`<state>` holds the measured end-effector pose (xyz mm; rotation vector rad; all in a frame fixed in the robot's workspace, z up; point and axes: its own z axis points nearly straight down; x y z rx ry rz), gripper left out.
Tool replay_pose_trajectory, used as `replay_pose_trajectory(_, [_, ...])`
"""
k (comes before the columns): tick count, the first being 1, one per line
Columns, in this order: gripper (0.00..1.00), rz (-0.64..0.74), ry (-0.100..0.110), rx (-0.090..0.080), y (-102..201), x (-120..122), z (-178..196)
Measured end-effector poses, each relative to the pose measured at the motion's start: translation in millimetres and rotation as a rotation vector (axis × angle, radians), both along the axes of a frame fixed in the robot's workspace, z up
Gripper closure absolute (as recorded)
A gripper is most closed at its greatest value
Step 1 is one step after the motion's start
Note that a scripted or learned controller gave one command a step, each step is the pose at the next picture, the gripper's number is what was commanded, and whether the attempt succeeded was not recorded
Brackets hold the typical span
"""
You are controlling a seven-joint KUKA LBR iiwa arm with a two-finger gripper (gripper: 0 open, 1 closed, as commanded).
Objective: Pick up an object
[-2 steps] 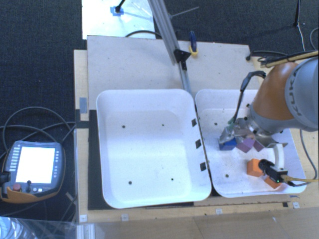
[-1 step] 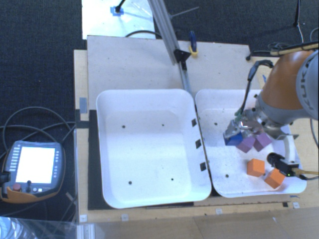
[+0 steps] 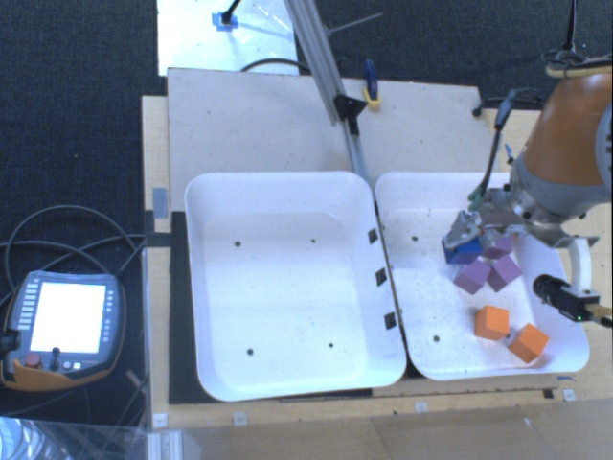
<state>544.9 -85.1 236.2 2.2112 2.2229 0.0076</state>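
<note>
Nearest the lens, at lower left: a teach pendant [image 3: 62,329] with trailing cables, beside the counter [image 3: 287,113]. Two white bins side by side; left bin [image 3: 278,281] bare. In the right bin [image 3: 421,286]: two orange cubes [image 3: 491,322] [image 3: 528,342], two purple cubes [image 3: 472,276] [image 3: 505,272], and a blue cube [image 3: 463,250] directly under the end effector [image 3: 465,233]. Grip state impossible to tell; fingers masked by the wrist. Blue cube partly hidden. Probably light, rigid, smooth-faced; best pinched across opposite flat sides.

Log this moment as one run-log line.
gripper: low in right bin, at blue cube | grasp: unclear | purple cubes, orange cubes: loose in right bin
</note>
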Motion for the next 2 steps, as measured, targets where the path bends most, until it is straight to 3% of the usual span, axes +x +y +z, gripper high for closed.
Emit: replay_pose_trajectory(2, [1.0, 0.005, 0.006, 0.003, 95.2, 19.5, 10.9])
